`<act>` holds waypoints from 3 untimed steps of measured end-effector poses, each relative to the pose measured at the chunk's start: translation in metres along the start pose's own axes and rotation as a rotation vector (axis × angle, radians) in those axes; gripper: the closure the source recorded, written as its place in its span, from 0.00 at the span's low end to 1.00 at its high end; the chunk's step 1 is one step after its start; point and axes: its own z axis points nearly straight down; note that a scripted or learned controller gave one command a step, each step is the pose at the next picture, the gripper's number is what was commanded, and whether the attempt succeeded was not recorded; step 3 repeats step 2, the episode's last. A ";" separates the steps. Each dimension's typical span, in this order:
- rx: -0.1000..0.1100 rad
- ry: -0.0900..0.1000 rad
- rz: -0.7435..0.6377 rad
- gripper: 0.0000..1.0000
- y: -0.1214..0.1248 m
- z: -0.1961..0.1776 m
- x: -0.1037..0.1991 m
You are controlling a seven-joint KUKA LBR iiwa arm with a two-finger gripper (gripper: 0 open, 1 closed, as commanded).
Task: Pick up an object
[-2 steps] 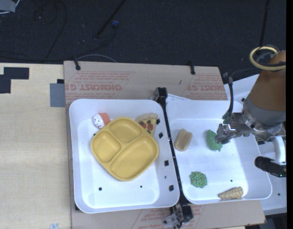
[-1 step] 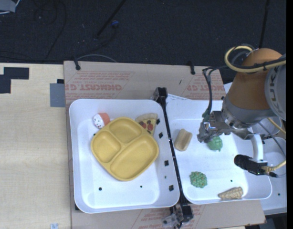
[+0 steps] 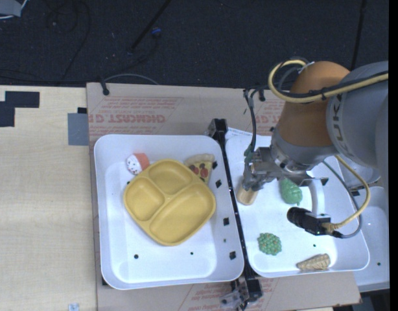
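A: Nearest is a ridged tan piece and a green bumpy ball, below the pincer.

B: Pincer's clamped on a tan cylinder by the right bin's left wall. Beyond, cardboard has mirrored red lettering, unreadable.

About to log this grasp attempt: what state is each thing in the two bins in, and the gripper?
Yellow three-compartment plastic plate: flat in left bin, tilted diagonally.
Toy pizza slice: lying against plate's upper edge.
Small white-and-orange toy: lying by plate's upper-left edge.
Tan cylinder: right bin, at gripper tip; grasp unclear.
Green bumpy ball: resting free.
Green lump: partly under arm.
Tan ridged piece: lying free.
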 end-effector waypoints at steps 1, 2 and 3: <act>-0.001 -0.002 0.001 1.00 0.015 -0.002 0.051; -0.002 -0.001 0.000 1.00 0.026 -0.018 0.107; -0.002 -0.001 0.000 1.00 0.026 -0.018 0.107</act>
